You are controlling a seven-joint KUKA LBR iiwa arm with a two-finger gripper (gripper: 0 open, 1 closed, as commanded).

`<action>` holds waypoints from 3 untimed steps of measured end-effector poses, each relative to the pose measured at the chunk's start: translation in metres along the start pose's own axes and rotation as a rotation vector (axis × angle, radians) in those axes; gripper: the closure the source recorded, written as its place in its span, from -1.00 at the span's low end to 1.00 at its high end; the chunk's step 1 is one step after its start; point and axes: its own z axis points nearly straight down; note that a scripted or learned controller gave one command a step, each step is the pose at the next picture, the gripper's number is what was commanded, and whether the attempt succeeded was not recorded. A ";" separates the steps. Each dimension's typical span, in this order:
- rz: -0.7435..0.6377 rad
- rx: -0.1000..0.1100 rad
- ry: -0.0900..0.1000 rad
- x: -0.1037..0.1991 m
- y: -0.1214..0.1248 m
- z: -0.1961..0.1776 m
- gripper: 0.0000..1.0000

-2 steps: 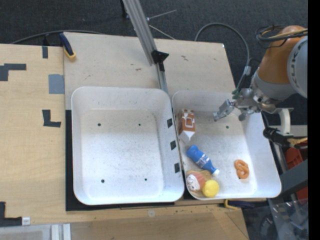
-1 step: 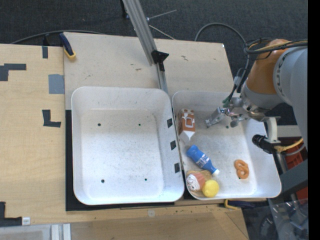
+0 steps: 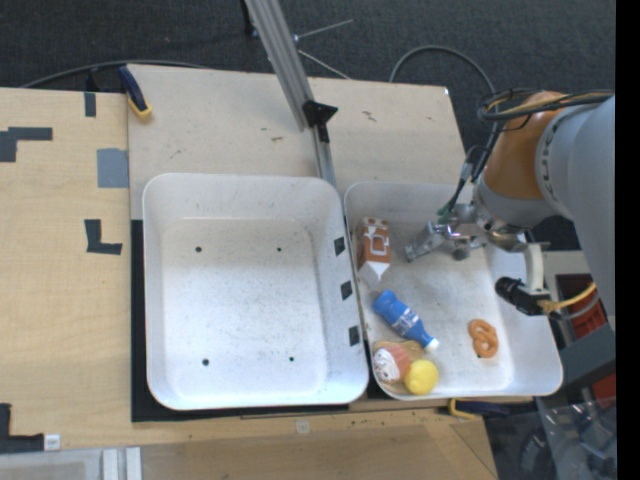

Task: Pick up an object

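Pincer (image 3: 418, 249) hangs over the right bin (image 3: 520, 368), its fingers too small and blurred to tell whether spread or pressed together; nothing shows between them. Just left of it lies the small carton (image 3: 375, 247). Below the carton rests the blue bottle (image 3: 404, 318), then the yellow ball (image 3: 421, 376); the orange pretzel (image 3: 484, 337) sits right of the bottle. By my judgement, picking is not yet done.

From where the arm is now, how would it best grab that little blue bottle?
A guess: take the blue bottle across its body, coming straight down from above. It lies flat and slanted in the right bin, so its long sides are exposed. The yellow ball sits close to its cap end; the gripper should stay mid-body.
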 end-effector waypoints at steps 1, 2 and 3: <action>-0.001 0.000 0.000 0.001 0.000 -0.011 1.00; 0.001 -0.007 -0.001 -0.002 -0.002 -0.074 1.00; 0.000 -0.006 0.000 0.002 -0.001 -0.117 1.00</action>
